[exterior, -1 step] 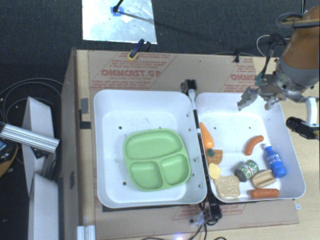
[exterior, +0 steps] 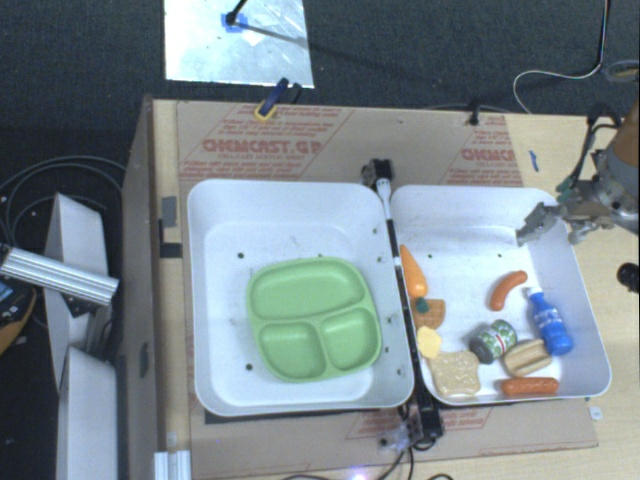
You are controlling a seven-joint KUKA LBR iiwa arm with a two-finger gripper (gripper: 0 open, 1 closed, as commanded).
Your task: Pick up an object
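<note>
My gripper (exterior: 557, 226) hangs over the far right rim of the right bin (exterior: 455, 208), with its fingers spread and nothing between them. Below and left of it, on the bin floor, lie an orange sausage (exterior: 507, 288) and a blue bottle (exterior: 549, 321). Along the bin's near side sit a green can (exterior: 493, 340), a bun (exterior: 527, 356), another sausage (exterior: 530, 387) and a slice of toast (exterior: 455, 373). A carrot (exterior: 413, 273) lies against the left wall, with a brown piece (exterior: 431, 313) and a yellow piece (exterior: 429, 343) beneath it.
The left bin (exterior: 220, 213) holds a green divided plate (exterior: 314, 318). A black clip (exterior: 380, 175) sits where the two bins meet at the back. Cardboard lines the bench under the bins. Cables and metal parts lie off the bench at the left.
</note>
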